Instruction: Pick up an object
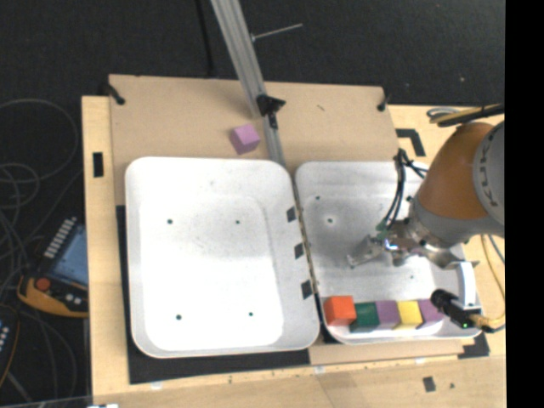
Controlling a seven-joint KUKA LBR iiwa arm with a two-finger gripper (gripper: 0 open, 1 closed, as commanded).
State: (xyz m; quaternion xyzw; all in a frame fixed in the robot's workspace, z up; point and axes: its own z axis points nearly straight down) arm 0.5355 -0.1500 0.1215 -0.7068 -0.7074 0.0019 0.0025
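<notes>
Five blocks (382, 313) lie in a row along the near wall of the right bin (340, 185), just below the gripper (367, 254). The gripper hangs over bare bin floor, holding nothing; its opening I cannot tell. I judge the approach step: next, move down onto one block.

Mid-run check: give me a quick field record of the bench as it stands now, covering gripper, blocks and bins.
gripper: over the right white bin, around, above bare bin floor; nothing seen between its fingers
blocks in right bin: orange cube, green cube, light purple cube, yellow cube, in a row along the near wall
stray block: purple cube on the brown board behind the left white bin
</notes>
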